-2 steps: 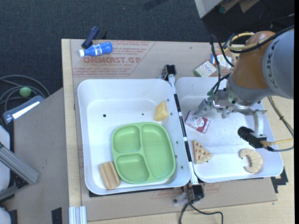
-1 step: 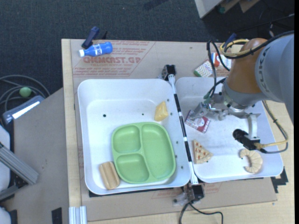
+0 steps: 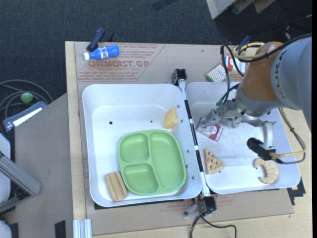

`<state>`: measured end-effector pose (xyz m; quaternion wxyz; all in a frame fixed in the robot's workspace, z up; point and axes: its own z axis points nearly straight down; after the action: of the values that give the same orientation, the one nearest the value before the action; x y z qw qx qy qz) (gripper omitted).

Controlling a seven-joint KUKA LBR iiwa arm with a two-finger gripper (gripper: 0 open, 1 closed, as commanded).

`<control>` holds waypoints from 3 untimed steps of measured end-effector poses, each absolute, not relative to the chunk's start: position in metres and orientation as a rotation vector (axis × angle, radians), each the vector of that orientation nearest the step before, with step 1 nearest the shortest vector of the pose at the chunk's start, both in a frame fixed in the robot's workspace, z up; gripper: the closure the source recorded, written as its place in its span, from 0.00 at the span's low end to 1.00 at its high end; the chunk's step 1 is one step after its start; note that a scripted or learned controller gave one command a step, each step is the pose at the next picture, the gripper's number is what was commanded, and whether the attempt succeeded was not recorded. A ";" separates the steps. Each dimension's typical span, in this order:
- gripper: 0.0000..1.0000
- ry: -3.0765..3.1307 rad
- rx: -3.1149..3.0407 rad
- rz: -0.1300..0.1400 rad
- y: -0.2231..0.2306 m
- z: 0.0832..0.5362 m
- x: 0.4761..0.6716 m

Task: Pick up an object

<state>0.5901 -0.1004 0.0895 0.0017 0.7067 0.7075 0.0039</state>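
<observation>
My gripper hangs low over the left part of the right bin, under the grey arm with its orange band. A small red and white packet lies right below and against the gripper's tip; I cannot tell whether it is gripped. A waffle-like wedge lies near the bin's left wall at the front. A tan croissant rests at the front right. In the left bin, a yellow wedge sits by the right wall.
A green divided plate fills the front of the left bin, with a tan bread slice beside it. A blue and white bottle lies on the bench behind. A small patterned packet sits behind the right bin.
</observation>
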 end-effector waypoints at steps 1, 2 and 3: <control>0.00 2.212 2.216 0.013 -0.094 0.089 0.570; 1.00 2.213 2.215 0.016 -0.093 0.100 0.571; 0.00 2.213 2.215 0.015 -0.093 0.100 0.570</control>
<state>0.5704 -0.0930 0.0996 0.0052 0.7074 0.7068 0.0049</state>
